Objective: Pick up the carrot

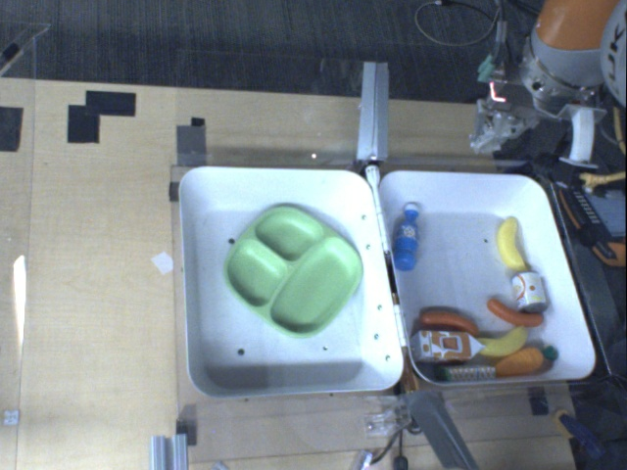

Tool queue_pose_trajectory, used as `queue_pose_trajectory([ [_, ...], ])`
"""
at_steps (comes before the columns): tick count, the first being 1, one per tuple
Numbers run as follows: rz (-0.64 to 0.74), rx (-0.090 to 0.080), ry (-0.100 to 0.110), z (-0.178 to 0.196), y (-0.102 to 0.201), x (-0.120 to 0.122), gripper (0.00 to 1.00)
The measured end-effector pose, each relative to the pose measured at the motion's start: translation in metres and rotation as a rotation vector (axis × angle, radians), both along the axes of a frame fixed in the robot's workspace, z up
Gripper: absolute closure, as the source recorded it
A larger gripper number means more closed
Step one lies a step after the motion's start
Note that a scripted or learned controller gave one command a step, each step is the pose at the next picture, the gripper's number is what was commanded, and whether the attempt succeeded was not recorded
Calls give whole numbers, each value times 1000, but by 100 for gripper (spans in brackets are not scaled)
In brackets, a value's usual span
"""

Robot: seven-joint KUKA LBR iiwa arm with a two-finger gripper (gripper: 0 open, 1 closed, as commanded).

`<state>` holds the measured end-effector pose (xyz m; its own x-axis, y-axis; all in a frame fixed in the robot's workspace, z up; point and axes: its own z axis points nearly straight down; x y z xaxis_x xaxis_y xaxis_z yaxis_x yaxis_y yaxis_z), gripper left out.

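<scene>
The carrot (519, 362) is orange with a green stub at its right end. It lies flat in the front right corner of the right bin (451, 204), against the front wall. A yellow banana (506, 342) touches its upper side. My gripper (493, 130) hangs beyond the right bin's far wall, near its back right corner and far from the carrot. Nothing is seen held in it.
Around the carrot are a small printed carton (446, 346), two red sausages (447, 319) (514, 311) and a small can (529, 290). A second banana (508, 243) lies by the right wall, a blue bottle (406, 236) by the divider. The left bin holds a green sectioned plate (294, 269).
</scene>
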<state>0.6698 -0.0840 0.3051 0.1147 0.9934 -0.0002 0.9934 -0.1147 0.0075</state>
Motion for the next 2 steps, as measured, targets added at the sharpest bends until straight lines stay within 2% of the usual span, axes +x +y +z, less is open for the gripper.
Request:
queue_pose_trajectory([
  [1,43,1,4,-65,84,0,100],
  [2,-235,2,3,-43,69,0,100],
])
